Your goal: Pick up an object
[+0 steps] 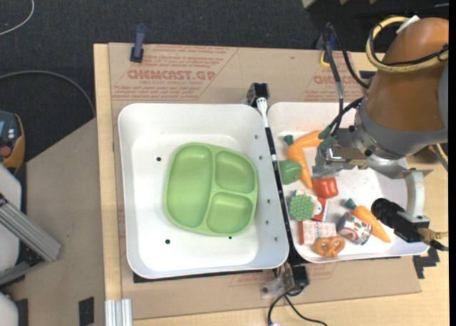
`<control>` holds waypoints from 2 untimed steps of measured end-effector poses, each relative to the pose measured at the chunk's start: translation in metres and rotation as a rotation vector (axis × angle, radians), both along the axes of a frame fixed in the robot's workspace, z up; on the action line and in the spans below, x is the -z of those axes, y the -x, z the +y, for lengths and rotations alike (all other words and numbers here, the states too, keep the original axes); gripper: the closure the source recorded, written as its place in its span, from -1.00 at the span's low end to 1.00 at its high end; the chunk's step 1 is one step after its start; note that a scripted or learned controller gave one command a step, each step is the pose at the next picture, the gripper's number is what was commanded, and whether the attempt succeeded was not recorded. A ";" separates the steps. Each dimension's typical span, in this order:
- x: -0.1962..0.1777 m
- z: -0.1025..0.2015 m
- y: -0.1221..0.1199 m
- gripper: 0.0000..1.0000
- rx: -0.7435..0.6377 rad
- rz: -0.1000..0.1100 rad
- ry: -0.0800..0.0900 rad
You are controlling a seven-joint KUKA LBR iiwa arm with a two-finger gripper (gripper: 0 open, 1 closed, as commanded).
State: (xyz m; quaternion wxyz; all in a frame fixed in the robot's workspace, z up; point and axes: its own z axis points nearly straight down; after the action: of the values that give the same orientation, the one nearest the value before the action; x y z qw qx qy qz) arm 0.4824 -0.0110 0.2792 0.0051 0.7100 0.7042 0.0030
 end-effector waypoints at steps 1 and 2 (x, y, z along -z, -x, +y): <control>0.019 0.066 0.004 1.00 -0.015 0.016 -0.005; 0.099 0.028 -0.001 1.00 -0.003 0.021 -0.002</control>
State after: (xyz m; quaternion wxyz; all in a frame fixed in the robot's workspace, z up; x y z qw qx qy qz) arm 0.4832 0.0174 0.1799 -0.0030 0.7090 0.7052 -0.0040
